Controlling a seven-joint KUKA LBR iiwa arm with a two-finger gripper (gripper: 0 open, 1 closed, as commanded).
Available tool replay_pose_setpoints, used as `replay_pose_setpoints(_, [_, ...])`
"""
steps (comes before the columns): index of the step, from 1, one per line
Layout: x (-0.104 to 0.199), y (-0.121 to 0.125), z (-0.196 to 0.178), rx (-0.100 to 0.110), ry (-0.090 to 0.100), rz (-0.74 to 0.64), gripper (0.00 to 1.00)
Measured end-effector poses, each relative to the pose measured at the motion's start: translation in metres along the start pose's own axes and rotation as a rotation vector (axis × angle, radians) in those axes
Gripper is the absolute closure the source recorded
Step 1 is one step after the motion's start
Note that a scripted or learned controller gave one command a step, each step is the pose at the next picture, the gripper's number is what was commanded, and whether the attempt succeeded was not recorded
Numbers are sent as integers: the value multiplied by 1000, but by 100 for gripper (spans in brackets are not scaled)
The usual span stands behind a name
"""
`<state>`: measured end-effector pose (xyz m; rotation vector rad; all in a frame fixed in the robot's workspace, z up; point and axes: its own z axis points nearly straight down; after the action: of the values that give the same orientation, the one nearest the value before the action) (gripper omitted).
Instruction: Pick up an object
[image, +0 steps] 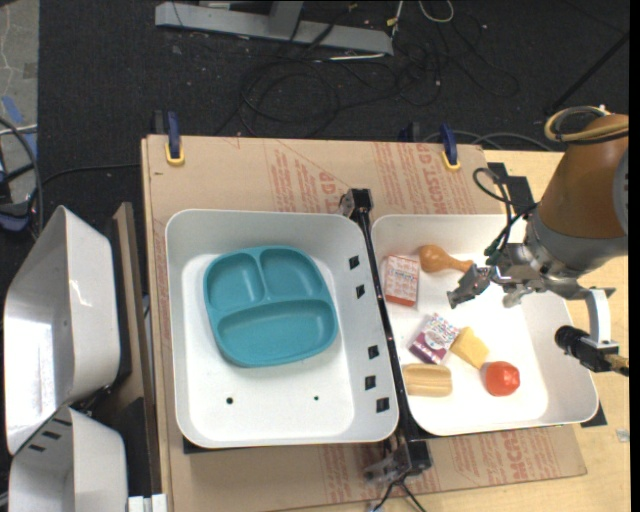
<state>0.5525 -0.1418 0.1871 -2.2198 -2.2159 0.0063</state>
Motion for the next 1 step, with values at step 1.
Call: replay_pose_setpoints(1, [-5,0,45,-2,0,0,0])
